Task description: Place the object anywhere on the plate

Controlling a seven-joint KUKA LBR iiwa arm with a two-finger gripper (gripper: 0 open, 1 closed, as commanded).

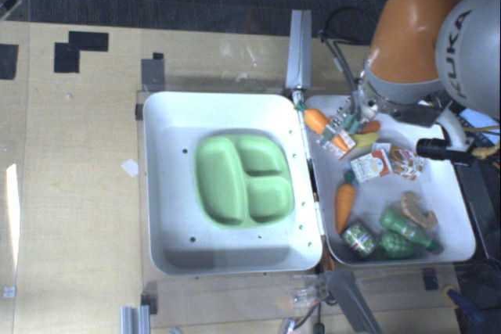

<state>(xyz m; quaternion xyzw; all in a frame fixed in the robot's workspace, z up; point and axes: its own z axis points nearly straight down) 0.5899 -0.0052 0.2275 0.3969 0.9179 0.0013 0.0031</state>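
Tool (350,123) low in right bin (462,240) among toy food, beside a carrot (315,120); grip state unclear. Green plate (243,179) in left bin (168,168).

The arm (438,35) runs off the right edge and covers the right bin's (462,235) far corner. The tool (350,121) is too small and cluttered to read, and the small packets (387,163) are blurred.

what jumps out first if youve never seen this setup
The green plate, split into three compartments, sits alone in the middle of the left bin. The right bin is crowded with small things, among them a carrot by its left wall. The grey and orange arm looms over its far end.
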